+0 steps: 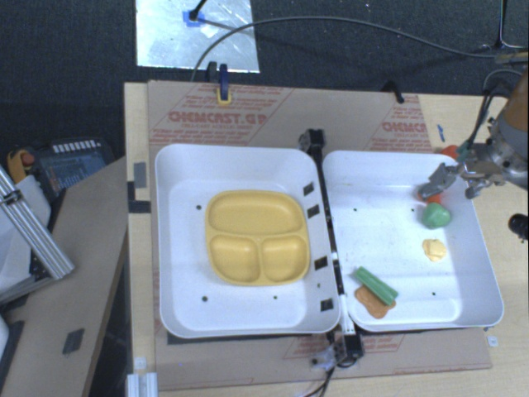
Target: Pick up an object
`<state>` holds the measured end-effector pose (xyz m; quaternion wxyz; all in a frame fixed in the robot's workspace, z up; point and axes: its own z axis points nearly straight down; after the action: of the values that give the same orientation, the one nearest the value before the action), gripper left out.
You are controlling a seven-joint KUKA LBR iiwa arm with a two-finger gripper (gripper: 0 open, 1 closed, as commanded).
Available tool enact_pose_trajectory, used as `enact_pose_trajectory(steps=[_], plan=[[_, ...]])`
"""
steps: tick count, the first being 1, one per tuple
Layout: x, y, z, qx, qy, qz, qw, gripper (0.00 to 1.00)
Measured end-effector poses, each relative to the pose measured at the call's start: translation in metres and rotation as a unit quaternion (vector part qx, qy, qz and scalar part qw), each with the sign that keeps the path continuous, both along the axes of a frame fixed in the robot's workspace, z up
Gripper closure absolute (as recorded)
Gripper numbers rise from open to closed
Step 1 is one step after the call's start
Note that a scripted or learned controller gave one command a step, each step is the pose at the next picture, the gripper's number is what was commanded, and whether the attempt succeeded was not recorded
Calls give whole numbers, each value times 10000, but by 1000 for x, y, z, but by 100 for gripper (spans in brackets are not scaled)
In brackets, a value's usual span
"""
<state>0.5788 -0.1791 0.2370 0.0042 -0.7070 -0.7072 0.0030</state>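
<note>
2 white bins (240,160) sit on the tabletop (273,110): the left holds 1 yellow tray (256,236), the right 1 green ball (436,216), 1 yellow lump (435,250), 1 green stick (376,284) and 1 orange piece (374,304). The hand (453,183) hangs above the ball; whether it is wide or narrow I cannot tell.

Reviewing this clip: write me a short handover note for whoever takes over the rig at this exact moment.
Gripper: over the right bin's far right part, just above the green round object; no object seen between the fingers, open or shut unclear.
Right bin: green round object, small yellow piece nearer the camera, green stick lying on an orange piece by the front left corner.
Left bin: yellow divided tray.
Done: nothing lifted.
Left: grasp and lift one object; the green round one is nearest.
</note>
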Motion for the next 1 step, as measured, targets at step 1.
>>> enact_pose_trajectory(steps=[1], plan=[[3, 1, 7, -12, -59, 15, 10000, 0]])
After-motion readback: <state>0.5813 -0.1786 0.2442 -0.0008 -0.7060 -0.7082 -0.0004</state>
